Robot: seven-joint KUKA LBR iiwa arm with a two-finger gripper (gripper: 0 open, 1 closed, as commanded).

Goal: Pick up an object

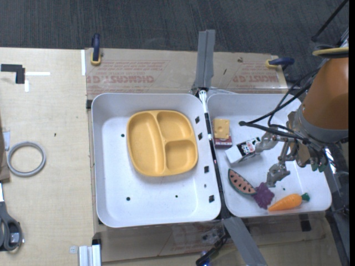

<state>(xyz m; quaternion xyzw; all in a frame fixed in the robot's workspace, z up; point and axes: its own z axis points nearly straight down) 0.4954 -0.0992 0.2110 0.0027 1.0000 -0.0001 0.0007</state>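
The right bin holds several toys. A yellow cheese block rests on a small dark red box at the bin's left. A white and black carton lies near the middle. Along the front lie a watermelon slice, purple grapes and an orange carrot. My gripper hangs over the right bin's middle, just right of the carton and above the grapes and carrot. It is open, with nothing between its fingers. One finger reaches close to the carton's right end.
The left bin holds a yellow divided plate. A grey divider runs between the bins. On the bench at the left lie a grey tape ring and scissors. Black cables trail from the arm over the right bin.
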